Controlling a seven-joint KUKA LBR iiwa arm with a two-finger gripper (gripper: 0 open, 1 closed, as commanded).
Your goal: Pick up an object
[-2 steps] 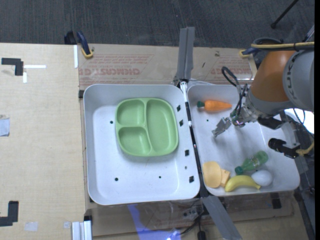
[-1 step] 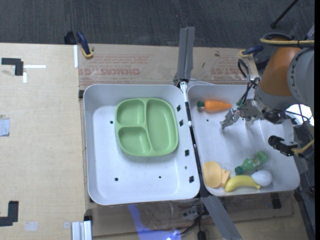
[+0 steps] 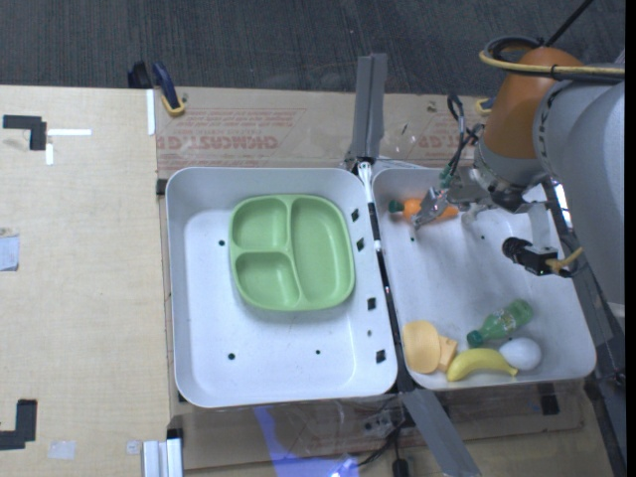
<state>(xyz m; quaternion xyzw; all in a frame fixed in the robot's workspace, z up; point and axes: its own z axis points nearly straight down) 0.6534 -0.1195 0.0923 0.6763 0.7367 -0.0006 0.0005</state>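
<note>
Orange thing: a small orange piece (image 3: pixel 446 210) lies at the far end of the right bin (image 3: pixel 467 276), right at the tips of the pincer (image 3: pixel 429 212); a smaller orange-and-green bit (image 3: pixel 396 207) sits just beside it, against the bin's left wall.
Pincer: down inside the right bin at its far end, its slim metal fingers (image 3: pixel 425 217) angled toward the bin floor. Whether they are wide or narrow I cannot tell, and nothing shows clearly between them.
Hold: none that I can confirm; the orange piece touches or nearly touches the pincer, but it looks to be resting on the bin floor.
Other candidates: a green bottle (image 3: pixel 502 323), a banana (image 3: pixel 480 366), a white egg-like ball (image 3: pixel 520 353) and a pale orange chip-shaped piece (image 3: pixel 425 347) are bunched together at the near end of the same bin, well apart from the pincer.
Left bin: the left bin (image 3: pixel 199 296) carries a green divided plate (image 3: pixel 292 252), lying flat toward its far side.
Arm: the grey arm (image 3: pixel 586 157) with its orange band (image 3: pixel 522 107) reaches in from the right, bent over the far end of the right bin.
Bench: the bench (image 3: pixel 70 266) to the left of the bins is pale wood.
Progress: by my judgement the reach and descent are done; the grasp is unproven and the lift is not yet made.
Left to do: close on the orange piece, then raise it clear of the bin.
</note>
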